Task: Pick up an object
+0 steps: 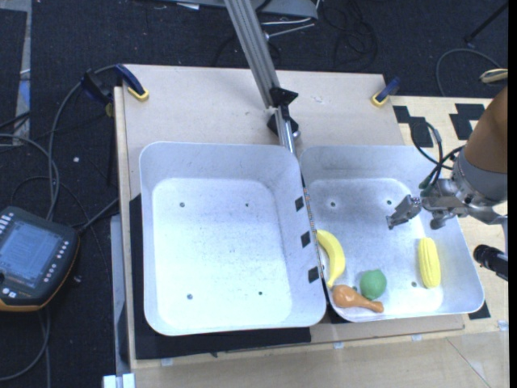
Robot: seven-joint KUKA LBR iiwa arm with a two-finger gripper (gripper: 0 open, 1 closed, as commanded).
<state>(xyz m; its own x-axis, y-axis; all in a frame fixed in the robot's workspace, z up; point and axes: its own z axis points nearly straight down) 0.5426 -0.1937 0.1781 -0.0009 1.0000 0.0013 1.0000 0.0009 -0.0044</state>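
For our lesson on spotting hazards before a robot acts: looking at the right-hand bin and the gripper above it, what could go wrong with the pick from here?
1. The banana lies against the bin wall, so a finger may strike the wall.
2. The green ball and orange toy touch; grasping one could nudge the other.
3. The gripper sits off to the side of the corn cob, so a straight descent would likely close on nothing.

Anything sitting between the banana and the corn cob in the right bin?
In the camera view, the green ball lies between the banana and corn cob, slightly nearer the front; bare bin floor elsewhere.
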